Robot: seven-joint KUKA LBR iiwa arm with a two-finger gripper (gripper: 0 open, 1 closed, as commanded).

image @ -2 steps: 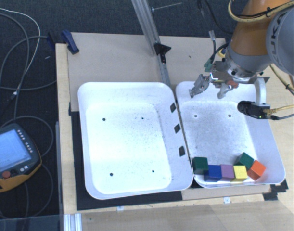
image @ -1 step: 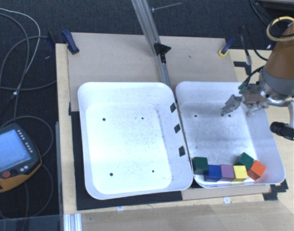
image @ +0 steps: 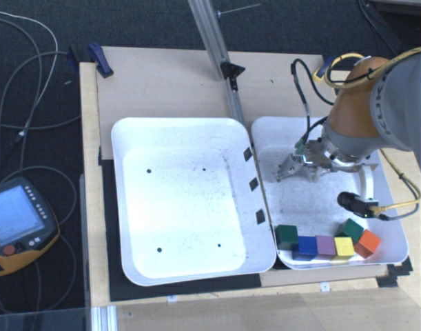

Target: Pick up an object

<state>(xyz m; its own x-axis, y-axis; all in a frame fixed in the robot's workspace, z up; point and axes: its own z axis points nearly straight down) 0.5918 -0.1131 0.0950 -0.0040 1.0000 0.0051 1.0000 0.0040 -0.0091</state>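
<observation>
Hovering over the right bin (image: 393, 254), near its twelve o'clock end: gripper (image: 293, 165), fingers (image: 284, 171) spread and gripping nothing. Lined along the six o'clock wall: green block (image: 286, 236), blue block (image: 307, 246), purple block (image: 325, 245), yellow block (image: 343, 246), orange block (image: 367, 243) (packed edge to edge). Best to travel toward six o'clock, centre over the green end block, descend straight, then close.

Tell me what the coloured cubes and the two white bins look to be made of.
The small coloured cubes along the right bin's near edge look like painted wood or matte plastic: flat, solid colours with no glare. Which of the two, I cannot tell. The shallow white left bin and right bin look like moulded plastic, with rounded corners, a rolled rim and a dull, speckled floor.
</observation>
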